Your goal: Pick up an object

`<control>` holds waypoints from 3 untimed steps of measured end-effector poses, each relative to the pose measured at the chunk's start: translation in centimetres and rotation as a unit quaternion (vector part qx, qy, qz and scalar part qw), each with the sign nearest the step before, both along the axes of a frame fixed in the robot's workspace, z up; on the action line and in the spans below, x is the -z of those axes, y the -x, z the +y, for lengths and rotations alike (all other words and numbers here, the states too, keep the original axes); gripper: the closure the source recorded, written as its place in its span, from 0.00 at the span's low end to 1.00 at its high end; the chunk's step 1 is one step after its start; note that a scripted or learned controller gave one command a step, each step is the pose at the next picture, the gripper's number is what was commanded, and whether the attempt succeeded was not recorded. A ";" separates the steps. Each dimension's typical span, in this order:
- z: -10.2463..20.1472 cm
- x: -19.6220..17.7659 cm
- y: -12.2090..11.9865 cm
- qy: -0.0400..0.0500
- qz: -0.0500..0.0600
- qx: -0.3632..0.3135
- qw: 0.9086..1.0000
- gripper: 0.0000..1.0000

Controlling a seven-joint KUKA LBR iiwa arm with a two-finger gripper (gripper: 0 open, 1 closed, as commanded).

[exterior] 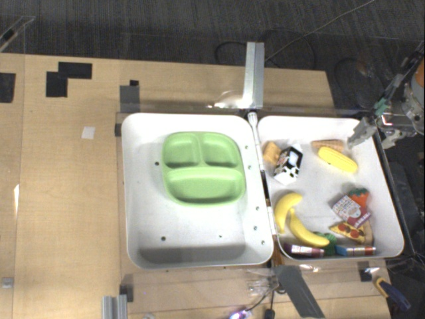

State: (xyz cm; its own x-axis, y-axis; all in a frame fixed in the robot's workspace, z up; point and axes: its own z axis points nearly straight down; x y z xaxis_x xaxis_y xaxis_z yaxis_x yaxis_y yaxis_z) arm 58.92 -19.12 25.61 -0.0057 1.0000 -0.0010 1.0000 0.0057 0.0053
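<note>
The right bin (392, 198) holds several loose objects. A yellow banana (295, 219) lies near its front left. A yellow corn cob (337, 159) sits at the back, with a tan bread-like piece (327, 145) just behind it. A black-and-white toy (288, 165) and a small brown item (271, 153) lie by the left wall. A red snack packet (349, 208) rests at the right, and markers (332, 250) line the front wall. My gripper (362, 133) hangs over the bin's back right corner, just right of the corn, with nothing visibly in it.
The left bin (143, 231) carries a green divided plate (202, 167) in its middle. A metal post (254, 75) stands behind the seam between the bins. Black cables (312, 32) run across the dark floor at the back.
</note>
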 end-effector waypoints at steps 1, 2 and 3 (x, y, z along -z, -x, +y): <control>0.3 16.7 -3.2 0.001 -0.003 0.005 1.000 0.00; 3.2 16.5 3.3 0.000 -0.004 0.014 1.000 0.00; 4.5 16.4 8.4 0.000 -0.007 0.071 0.997 0.00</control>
State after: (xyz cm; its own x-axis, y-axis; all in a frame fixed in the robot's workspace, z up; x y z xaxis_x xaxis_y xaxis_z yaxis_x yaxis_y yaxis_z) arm 50.50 -14.59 9.19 0.1357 0.9907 0.0008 0.9905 -0.1357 0.0201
